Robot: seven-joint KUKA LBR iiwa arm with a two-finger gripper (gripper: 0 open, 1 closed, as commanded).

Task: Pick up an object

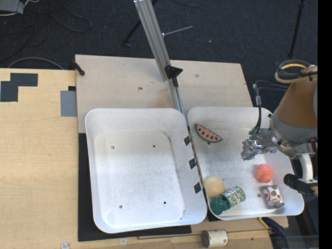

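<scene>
Gripper (252, 150) is hovering over the right bin (228, 119), fingers' state indeterminable (nothing is visibly sitting between them). Pink ball (263, 173) is lying near the gripper at its 5 o'clock. Can (273, 196) is resting at the ball's 5 o'clock. Watermelon slice (208, 134) is lying at the gripper's 10 o'clock. Green bottle (228, 199) is touching the beige ball (213, 184) along the bin's lower edge.
</scene>
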